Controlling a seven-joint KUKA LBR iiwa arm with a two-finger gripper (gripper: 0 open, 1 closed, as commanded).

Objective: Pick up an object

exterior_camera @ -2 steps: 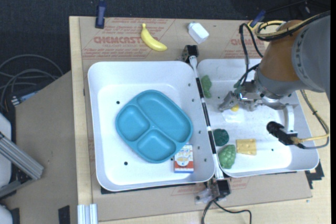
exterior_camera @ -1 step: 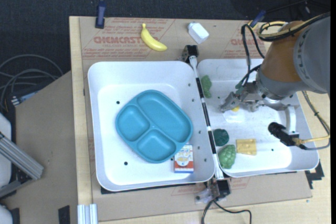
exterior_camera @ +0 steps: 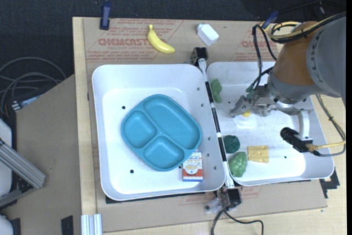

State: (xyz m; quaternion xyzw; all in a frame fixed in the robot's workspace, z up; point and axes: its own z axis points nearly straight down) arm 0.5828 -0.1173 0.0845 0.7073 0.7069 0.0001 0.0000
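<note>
While its grip can't be judged, the pincer (exterior_camera: 246, 109) seemingly touches a small yellow object (exterior_camera: 247, 114).

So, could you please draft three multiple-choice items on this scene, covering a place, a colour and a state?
1. Where does the banana lie?
A. in the left bin
B. on the cardboard beyond the bins
C. on the tray

2. What colour is the divided tray?
A. blue
B. red
C. yellow

3. Where is the end effector?
A. over the left bin
B. above the banana
C. low inside the right bin

Answers: 1 B, it rests on the board beyond the bins; 2 A, plainly blue; 3 C, it sits within the right bin's walls.
</note>
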